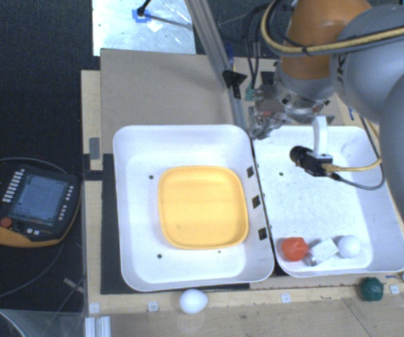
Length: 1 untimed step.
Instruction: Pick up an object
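end effector (263, 126) over right bin's (370, 188) far-left corner (bare floor nearby).

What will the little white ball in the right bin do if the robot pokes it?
The white ball looks round and smooth, so it would probably roll away. It lies close to a small white block, with the bin wall near, so it likely wouldn't roll far. It may slip when squeezed.

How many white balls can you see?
2. One white ball sits in the right bin, near its front edge, beside a small white block and a red object. The other white ball lies outside the bins, on the bench in front of the left bin. The arm may hide more.
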Tool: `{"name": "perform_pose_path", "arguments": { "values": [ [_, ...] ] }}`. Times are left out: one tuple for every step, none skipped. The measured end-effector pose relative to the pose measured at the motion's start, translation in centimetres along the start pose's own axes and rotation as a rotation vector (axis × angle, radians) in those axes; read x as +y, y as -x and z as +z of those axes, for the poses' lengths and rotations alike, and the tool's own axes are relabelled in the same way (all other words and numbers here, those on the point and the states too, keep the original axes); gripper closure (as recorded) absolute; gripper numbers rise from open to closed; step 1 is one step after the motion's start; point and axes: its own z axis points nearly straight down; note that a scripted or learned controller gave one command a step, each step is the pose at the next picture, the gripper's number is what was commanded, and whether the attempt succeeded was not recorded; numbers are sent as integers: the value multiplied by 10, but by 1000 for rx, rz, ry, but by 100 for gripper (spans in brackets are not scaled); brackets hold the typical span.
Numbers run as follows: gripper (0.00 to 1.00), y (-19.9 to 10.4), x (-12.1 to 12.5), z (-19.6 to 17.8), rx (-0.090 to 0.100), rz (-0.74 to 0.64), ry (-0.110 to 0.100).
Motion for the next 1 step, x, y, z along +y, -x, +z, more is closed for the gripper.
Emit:
{"name": "perform_pose_path", "arguments": {
  "values": [
    [100,-44,-11,12,0,0,-1]
  ]
}}
